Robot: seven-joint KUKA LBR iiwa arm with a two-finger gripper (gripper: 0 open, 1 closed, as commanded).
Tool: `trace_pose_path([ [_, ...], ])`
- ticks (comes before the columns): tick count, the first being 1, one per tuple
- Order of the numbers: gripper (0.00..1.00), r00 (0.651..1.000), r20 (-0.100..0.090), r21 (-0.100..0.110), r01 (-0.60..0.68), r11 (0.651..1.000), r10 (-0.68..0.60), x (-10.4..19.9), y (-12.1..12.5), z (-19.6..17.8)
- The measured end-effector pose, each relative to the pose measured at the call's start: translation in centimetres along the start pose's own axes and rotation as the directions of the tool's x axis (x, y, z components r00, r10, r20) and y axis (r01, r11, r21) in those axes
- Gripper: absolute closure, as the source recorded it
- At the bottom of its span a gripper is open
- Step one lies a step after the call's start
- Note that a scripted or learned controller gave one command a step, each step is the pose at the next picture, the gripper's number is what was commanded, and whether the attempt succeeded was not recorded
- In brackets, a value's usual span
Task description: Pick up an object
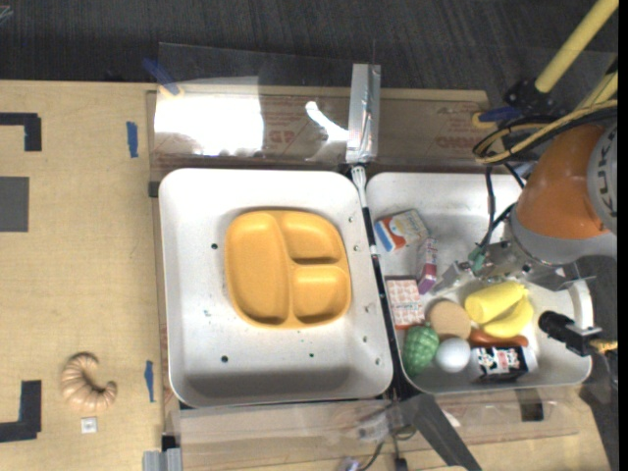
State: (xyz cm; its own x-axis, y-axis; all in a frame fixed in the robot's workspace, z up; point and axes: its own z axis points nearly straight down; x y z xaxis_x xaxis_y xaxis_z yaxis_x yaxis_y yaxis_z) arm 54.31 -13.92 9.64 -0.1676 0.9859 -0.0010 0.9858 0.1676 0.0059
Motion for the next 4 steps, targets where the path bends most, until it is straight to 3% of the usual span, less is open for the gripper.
trace_pose_path([
  [1, 0.0, 0.995, 0.0, 0.0, -0.103, 0.995, 0.103, -1.8, -4.1, 0.9],
  [2, 0.0, 0.955, 0.001, 0.0, -0.298, 0.955, 0.298, 0.0, 2.9, 1.0],
  [3, 0.0, 0.925, 0.003, 0.002, -0.38, 0.925, 0.38, 0.8, 6.2, 1.0],
  [4, 0.0, 0.965, 0.002, 0.0, -0.261, 0.965, 0.261, 3.2, 4.2, 0.9],
])
